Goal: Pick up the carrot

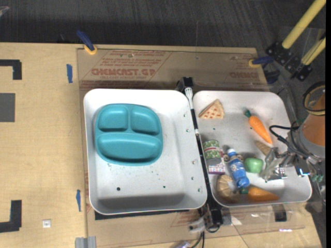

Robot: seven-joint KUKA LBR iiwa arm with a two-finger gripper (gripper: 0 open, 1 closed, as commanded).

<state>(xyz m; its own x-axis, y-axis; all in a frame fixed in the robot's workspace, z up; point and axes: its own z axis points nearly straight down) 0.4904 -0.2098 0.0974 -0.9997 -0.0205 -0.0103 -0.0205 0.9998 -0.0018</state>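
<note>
Arm: one, entering from the right edge, orange band showing at the wrist (mostly cropped). Gripper (274, 165): metallic, reaching leftward and low, cables looped around it; finger spacing too blurred to judge.

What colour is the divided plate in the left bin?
Teal blue divided plate, seen in the camera view.

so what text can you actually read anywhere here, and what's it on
"CHEMCAST GP", roughly; red print on the brown sheet behind the bins; blurred, so letters uncertain.
Same red print on the sheet's right part: cut off, unreadable.
Smaller red lines around that print: too blurred to read.
Can label: too small to read.
Bottle label: too small to read.
</note>
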